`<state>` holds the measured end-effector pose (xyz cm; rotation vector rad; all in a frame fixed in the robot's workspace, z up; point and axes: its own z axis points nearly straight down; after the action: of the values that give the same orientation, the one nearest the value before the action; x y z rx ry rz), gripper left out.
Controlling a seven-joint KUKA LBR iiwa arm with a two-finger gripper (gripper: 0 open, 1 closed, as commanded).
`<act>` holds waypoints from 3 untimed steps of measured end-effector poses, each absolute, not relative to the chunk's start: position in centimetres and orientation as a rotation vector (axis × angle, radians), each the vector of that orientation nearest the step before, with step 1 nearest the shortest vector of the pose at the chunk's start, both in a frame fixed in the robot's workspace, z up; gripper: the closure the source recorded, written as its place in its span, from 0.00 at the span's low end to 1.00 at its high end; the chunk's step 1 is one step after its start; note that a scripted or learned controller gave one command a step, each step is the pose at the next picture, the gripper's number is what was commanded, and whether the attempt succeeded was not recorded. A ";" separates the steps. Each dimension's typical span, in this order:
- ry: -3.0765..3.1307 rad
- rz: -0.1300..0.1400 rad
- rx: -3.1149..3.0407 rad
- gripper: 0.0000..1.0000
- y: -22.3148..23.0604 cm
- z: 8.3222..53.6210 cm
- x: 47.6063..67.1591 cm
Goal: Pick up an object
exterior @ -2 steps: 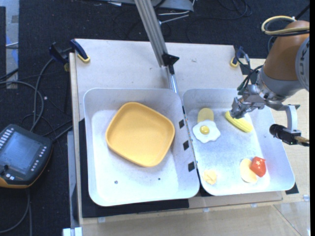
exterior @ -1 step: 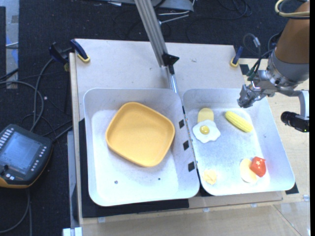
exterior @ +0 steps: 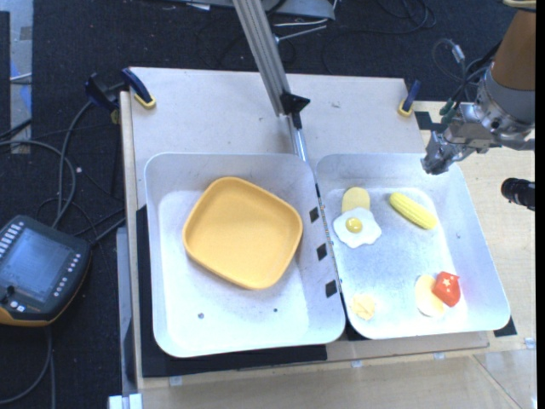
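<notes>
My gripper [exterior: 437, 162] hangs over the far right corner of the right bin [exterior: 477, 245], above and to the right of a yellow corn cob [exterior: 413, 210]. Nothing shows between its fingers. In the same bin lie a fried egg [exterior: 356, 227], a yellow rounded piece [exterior: 356, 198] just behind it, a red tomato-like piece [exterior: 446, 288] on a pale slice [exterior: 427, 296] at the near right, and a small pale yellow piece [exterior: 364, 307] near the front.
The left bin [exterior: 162, 254] holds a large square yellow plate [exterior: 243, 231]. A slanted metal pole [exterior: 264, 45] rises from between the bins at the back. A teach pendant [exterior: 38, 267] lies on the floor at left. Clamps mark the bench's back corners.
</notes>
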<state>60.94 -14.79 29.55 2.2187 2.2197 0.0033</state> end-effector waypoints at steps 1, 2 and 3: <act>2.227 0.001 2.217 1.00 -9.5 28.5 59.1; 2.227 0.001 2.217 1.00 -4.8 28.5 58.2; 2.227 0.000 2.218 1.00 -0.3 28.2 57.5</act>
<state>57.46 -0.33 28.20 2.2178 2.2266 0.0002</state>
